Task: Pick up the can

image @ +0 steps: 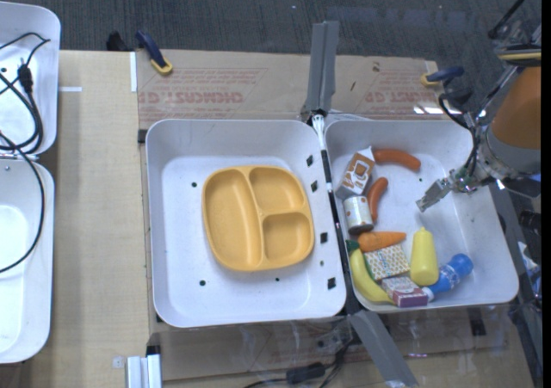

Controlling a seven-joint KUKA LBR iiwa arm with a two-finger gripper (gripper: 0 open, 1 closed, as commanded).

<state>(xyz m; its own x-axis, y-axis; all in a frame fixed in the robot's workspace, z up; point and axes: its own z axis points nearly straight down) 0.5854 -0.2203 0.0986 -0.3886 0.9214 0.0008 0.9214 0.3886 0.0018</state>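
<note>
Two shallow white bins are sitting side by side on the bench, and the left bin (168,231) is holding a yellow divided plate (256,216) lying flat near its middle. The right bin (495,270) is carrying the clutter: the can (357,213) is lying on its side against the bin's left wall, just below a small brown-and-white carton (358,173) and just above an orange carrot (381,241). An orange-red sausage (377,196) is leaning just beside the can on its right, and a second sausage (397,157) is resting nearer the far wall. Below the carrot, a patterned box (386,262) is lying across a banana (365,280), with a yellow bottle (423,256) standing just to the right, a blue bottle (453,272) angling toward the near right corner, and a small pink box (408,294) sitting at the near wall. The arm (520,120) is reaching in from the right, its orange band showing at the frame's edge, and the gripper (433,195) is hanging over the bin's right half, well apart from the can, with bare floor under it. Its tip is looking small and blurred, so how far it is spread cannot be told, and nothing is visibly caught in it.
</note>
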